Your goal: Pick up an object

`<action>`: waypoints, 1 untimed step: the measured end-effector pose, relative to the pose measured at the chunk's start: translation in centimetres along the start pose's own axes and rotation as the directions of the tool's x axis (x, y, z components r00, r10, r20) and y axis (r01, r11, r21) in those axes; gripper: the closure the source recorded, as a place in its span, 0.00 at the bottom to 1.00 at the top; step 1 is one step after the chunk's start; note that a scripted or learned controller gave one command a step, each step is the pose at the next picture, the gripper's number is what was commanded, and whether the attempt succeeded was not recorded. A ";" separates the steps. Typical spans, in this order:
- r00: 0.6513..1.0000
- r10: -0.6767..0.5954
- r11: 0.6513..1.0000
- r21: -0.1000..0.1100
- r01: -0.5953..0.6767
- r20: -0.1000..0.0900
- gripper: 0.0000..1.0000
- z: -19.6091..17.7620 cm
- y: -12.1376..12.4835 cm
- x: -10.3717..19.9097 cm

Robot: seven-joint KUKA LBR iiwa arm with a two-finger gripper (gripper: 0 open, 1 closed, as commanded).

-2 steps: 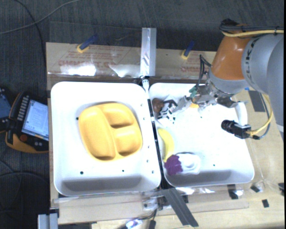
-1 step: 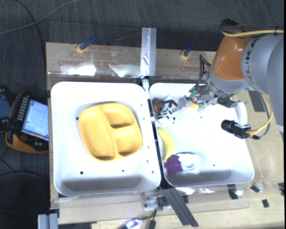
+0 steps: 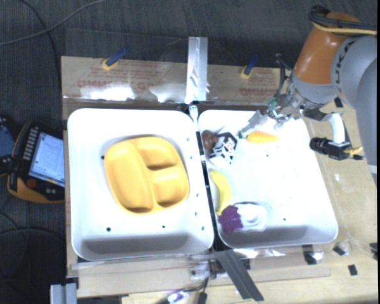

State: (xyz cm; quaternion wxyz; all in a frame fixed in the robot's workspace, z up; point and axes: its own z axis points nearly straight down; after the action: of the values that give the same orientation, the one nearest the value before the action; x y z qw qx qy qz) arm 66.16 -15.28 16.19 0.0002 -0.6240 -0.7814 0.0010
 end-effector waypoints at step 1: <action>0.989 -0.146 0.989 -0.002 0.146 0.011 0.00 7.2 1.0 0.3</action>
State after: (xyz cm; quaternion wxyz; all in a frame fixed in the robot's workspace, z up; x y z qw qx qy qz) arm 67.01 -14.78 9.03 -0.0050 -0.5651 -0.8250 0.0032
